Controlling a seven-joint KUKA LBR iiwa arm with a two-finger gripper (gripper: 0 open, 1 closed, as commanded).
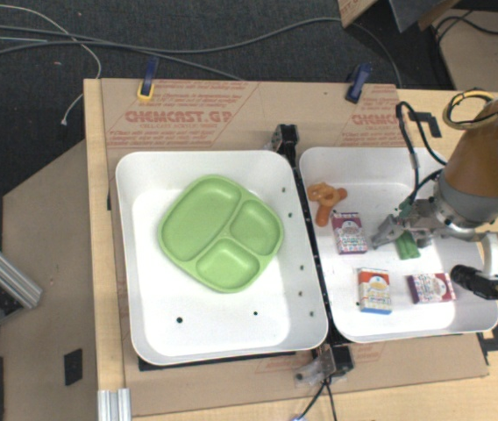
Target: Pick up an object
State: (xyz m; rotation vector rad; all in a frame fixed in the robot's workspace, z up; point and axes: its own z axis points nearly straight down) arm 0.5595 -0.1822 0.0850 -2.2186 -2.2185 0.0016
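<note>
The gripper (pixel 404 231) hangs low in the right white bin (pixel 363 160), over a small green block (pixel 407 248); whether it grips I cannot tell. Nothing looks lifted yet: the small pink carton (pixel 350 233) and orange toy (pixel 325 200) lie nearby.

Even, fairly bright overhead light, no hard glare; the white bins (pixel 135 235) run near blown-out, so their rims and floors lose detail, while the dark floor (pixel 39 77) around the tabletop (pixel 223 117) stays dim and murky. Shadows are soft and short: a faint one under the green plate (pixel 221 232), darker strips along the bins' lower edges and in the gap between them. Focus is moderate throughout, small packets' (pixel 374 289) print is unreadable, the arm (pixel 481 169) at right looks slightly smeared, and straight edges show no obvious bending.
</note>
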